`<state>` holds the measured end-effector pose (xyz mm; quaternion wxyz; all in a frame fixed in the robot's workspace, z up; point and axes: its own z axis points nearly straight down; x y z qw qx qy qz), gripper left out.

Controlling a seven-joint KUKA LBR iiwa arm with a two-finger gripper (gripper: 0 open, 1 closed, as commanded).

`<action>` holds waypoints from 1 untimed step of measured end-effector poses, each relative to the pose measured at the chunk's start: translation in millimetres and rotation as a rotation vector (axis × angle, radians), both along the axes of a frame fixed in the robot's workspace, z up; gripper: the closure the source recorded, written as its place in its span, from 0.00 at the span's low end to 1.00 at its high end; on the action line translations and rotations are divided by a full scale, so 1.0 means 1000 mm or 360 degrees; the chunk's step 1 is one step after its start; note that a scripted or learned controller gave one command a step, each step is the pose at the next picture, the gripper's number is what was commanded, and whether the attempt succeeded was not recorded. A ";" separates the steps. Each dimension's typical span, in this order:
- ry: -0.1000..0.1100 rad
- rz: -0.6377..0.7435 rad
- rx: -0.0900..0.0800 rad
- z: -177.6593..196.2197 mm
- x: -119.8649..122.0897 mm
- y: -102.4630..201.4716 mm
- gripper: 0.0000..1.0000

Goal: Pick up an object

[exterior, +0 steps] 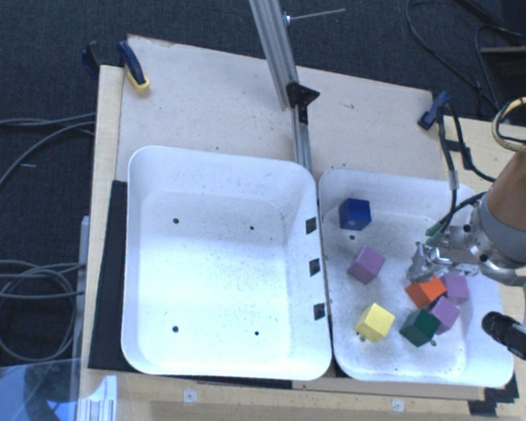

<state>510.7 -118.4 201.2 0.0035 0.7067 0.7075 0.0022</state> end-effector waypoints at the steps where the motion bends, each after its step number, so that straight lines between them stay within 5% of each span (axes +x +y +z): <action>1: 0.0002 0.0001 0.0000 0.041 0.002 0.000 1.00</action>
